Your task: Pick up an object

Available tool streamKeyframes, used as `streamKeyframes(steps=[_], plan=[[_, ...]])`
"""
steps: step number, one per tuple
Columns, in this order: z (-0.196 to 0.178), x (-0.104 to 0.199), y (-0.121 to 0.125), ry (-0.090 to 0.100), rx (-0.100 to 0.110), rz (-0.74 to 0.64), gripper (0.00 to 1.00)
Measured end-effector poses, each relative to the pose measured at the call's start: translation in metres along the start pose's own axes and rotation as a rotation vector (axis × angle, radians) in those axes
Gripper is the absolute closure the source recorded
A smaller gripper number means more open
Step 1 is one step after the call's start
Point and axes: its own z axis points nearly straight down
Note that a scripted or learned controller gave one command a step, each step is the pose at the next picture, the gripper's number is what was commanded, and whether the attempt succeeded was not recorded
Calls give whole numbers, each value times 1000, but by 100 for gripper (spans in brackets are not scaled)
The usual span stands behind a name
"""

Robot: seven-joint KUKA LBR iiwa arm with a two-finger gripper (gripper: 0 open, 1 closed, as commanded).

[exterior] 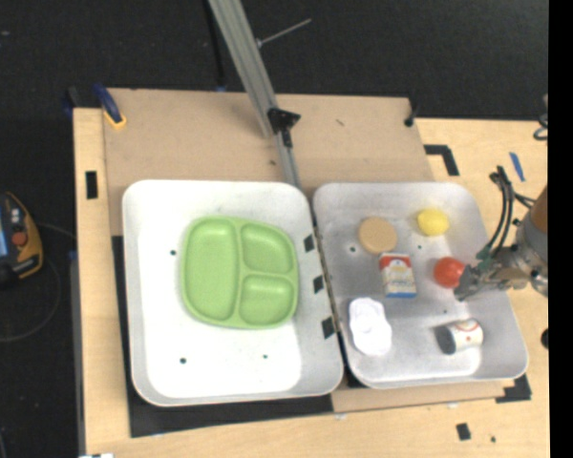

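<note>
I see my arm reaching in low from the right, wrist cabled, with the gripper at its leftward tip, angled downward; I cannot make out how the jaws stand.

In the right bin, toward the frame's right, lie six small things: a tan round disc and a yellow lump uppermost, a small red-and-white carton at center, a red ball right of it, a white crumpled piece lower left, and a white cup on its side lower right.
</note>
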Motion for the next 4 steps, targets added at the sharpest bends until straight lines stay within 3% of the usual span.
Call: streamKeyframes(steps=[1, 4], plan=[[-54, -2, 3, 0, -1, -1, 100], [-43, 144, 28, 5, 7, -4, 100]])
